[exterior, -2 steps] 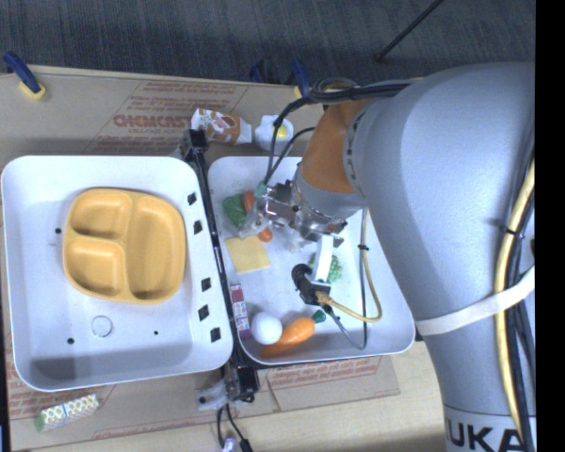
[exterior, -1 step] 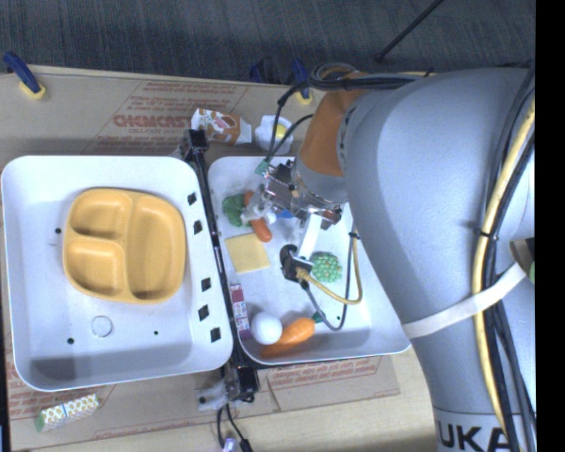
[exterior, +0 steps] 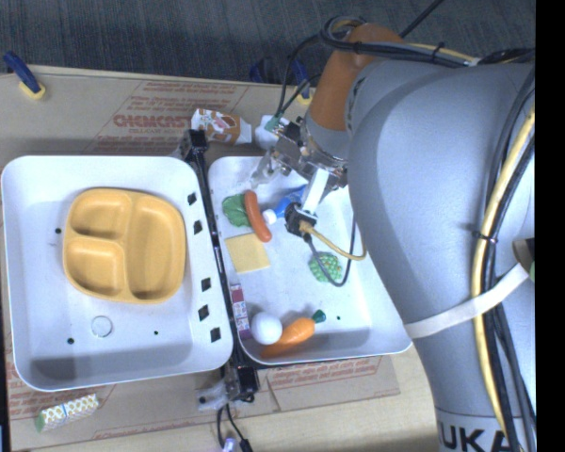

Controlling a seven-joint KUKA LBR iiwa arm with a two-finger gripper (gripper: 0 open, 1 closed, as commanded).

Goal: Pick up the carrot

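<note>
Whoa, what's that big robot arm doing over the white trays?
The grey robot arm is meant to pick up the orange carrot. It lies at the near end of the right white bin, beside a white egg. The gripper hangs over the far end, near a red sausage, so the carrot is not yet picked up.

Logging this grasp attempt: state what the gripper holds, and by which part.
Nothing seen held. The carrot lies in the bin beside the egg, apart from the gripper.
</note>
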